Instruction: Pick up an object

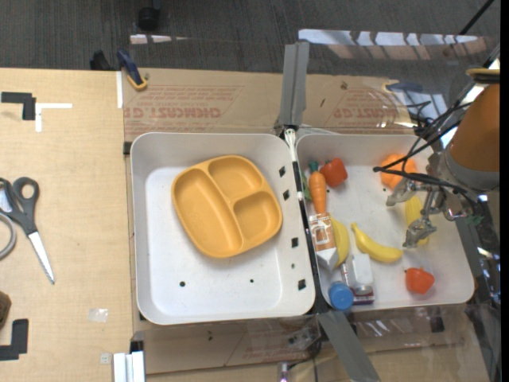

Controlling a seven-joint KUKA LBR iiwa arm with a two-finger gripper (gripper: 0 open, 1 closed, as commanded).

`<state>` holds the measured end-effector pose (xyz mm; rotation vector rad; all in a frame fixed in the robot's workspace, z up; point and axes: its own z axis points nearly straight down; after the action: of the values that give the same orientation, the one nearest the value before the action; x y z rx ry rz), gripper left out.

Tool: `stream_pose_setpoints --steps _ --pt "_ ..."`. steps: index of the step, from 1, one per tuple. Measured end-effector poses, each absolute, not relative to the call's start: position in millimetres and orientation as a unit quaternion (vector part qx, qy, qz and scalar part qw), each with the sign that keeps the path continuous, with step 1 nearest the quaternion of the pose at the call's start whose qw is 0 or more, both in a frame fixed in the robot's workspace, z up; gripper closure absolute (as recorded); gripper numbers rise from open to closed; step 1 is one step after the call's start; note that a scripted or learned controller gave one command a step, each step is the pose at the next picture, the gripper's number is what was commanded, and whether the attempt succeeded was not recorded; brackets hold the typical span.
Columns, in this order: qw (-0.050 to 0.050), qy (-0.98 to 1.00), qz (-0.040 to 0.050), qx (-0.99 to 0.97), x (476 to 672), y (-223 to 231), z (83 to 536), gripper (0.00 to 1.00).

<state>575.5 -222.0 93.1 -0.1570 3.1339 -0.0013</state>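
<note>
Robot arm hovered over toy food in the right-hand bin (457,289).
The gripper (415,213), at the frame's right, hung with fingers parted and holding nothing, just above a yellow banana (377,247) lying at the bin's centre. A clean grasp would probably need the fingers to straddle the banana's narrow width.

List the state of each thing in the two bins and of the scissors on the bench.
Divided yellow plate: upright, nothing in its compartments.
Carrot: lying along the bin wall.
Banana: lying flat, free of the gripper.
Blue-capped bottle: on its side, capped.
Scissors: lying flat on the bench.
</note>
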Motion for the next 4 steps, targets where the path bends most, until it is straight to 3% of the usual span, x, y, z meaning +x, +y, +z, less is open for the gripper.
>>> stream_pose_setpoints --steps 1,2,3,4 --pt "0.005 0.999 -0.0012 -0.05 577.2 -222.1 103.8 1.0" --pt "0.003 1.0 0.0009 0.031 658.7 -218.9 94.2 1.0" --pt "0.004 0.999 0.0 0.032 658.5 -220.3 94.5 0.0" --pt "0.008 0.999 -0.0003 0.031 660.7 -219.5 106.3 1.0"
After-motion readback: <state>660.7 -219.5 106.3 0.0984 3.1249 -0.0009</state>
